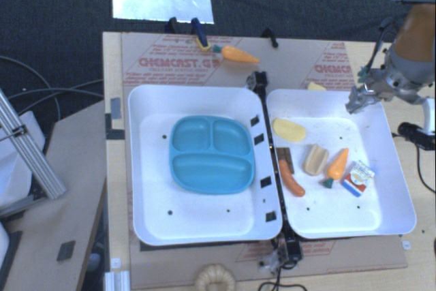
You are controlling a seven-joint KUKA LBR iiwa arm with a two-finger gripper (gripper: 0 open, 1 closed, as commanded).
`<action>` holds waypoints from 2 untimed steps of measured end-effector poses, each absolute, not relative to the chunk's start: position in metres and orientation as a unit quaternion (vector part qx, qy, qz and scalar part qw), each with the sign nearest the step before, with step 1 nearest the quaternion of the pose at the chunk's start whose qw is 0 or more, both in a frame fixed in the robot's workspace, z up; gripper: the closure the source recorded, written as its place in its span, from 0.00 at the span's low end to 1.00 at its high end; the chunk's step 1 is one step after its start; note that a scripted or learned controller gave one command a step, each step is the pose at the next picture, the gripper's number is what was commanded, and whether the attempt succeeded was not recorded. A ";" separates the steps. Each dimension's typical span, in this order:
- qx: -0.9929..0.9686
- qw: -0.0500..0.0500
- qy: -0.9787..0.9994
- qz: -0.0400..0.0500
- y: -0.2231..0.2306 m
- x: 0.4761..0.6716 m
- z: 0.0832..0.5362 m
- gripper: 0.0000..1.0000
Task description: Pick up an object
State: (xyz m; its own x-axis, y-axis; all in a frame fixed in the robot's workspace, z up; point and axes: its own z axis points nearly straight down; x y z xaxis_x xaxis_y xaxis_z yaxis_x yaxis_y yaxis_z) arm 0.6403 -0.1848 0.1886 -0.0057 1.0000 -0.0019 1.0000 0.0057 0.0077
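At the frame's right, the pincer (pixel 357 101), its grip state unclear, should descend squarely over the carrot (pixel 338 163) at lower right.

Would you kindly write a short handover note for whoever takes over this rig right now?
Gripper: over the far right corner of the right bin, above the bin's rim, nothing seen between its fingers; open or shut cannot be told.
Right bin holds: yellow chip-shaped piece, tan bun-like piece, toy carrot, red sausage-like piece, small red-white-blue packet.
Left bin holds the blue divided plate.
A second toy carrot lies on the board behind the bins.
Done: nothing picked up yet.
Left: lower onto one item and lift it.
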 end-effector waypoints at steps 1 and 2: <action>0.705 0.003 0.709 0.002 -0.185 0.642 0.228 1.00; 0.704 0.000 0.711 0.001 -0.125 0.640 0.224 1.00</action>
